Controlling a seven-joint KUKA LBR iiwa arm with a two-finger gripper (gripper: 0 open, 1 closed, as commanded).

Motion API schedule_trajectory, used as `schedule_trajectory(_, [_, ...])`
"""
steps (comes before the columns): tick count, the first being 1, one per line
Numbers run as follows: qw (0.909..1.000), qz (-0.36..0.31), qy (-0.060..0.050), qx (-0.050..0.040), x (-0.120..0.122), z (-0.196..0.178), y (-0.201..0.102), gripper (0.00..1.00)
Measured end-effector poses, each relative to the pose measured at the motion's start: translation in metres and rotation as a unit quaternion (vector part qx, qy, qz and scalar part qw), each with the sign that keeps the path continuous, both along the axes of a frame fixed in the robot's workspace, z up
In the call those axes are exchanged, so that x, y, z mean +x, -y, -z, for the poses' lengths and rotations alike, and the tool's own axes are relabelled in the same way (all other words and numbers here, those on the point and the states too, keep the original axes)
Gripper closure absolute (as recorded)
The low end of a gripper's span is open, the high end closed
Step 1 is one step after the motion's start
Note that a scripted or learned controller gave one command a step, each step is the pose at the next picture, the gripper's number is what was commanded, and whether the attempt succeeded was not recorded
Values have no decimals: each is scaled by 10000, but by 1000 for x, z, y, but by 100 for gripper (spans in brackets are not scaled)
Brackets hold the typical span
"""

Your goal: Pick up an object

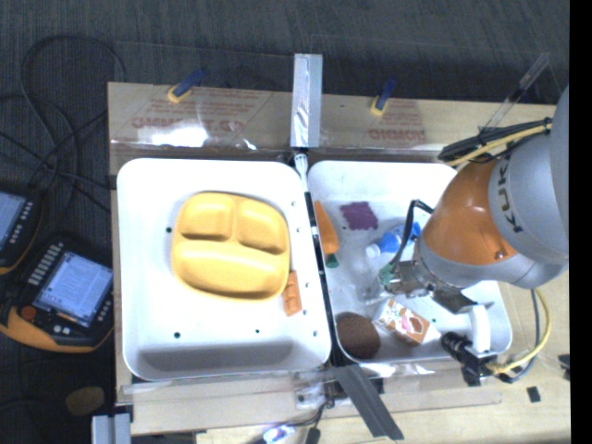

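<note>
1. Arm [541,202]: smooth grey rounded casing at the frame's right
2. Orange band [467,220]: glossy, bulbous, below the grey shell
3. Black letters "KU" on the casing
4. Yellow-black cable [490,140] along the top

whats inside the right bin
The right bin holds a purple piece, an orange item, a brown ball, a small printed packet and something blue. The arm covers the rest.

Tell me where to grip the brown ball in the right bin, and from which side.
Grip the brown ball across its middle, coming straight down from above. It looks round, so any finger line likely fits, but the bin wall sits close on its left and a small carton on its right.
</note>
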State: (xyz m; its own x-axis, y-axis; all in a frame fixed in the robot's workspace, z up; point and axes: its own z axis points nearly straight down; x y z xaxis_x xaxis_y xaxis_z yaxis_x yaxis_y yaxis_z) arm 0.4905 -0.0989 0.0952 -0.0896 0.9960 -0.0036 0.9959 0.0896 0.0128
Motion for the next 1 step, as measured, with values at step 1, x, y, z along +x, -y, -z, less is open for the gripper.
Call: schedule_trajectory(1, [10000,0,-9,2,0,0,0,0])
